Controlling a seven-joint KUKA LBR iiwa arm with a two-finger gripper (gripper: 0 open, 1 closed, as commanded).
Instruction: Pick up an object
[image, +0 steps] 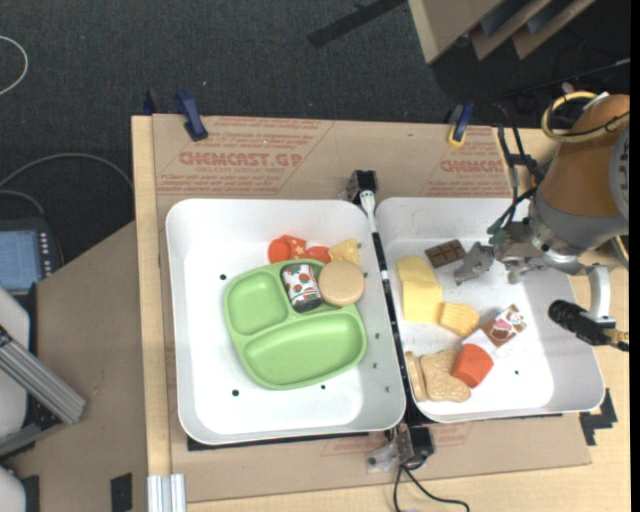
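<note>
My gripper (493, 266) hovers over the back of the right bin (570, 385), its two grey fingers spread open with nothing between them. A small brown bar (445, 252) lies just left of the left finger. In front of the gripper sit a pale yellow block (420, 288), a yellow wedge (459, 318) and a little brown-and-white carton (505, 326). Nearer the front are an orange-red block (472, 365) and tan crackers (438, 378).
The left bin (200, 300) holds a green divided plate (290, 335), a small patterned can (299, 285), a tan disc (343, 284), red pieces (288, 248) and a yellow piece (346, 250). A black divider clamp (365, 190) sits between the bins.
</note>
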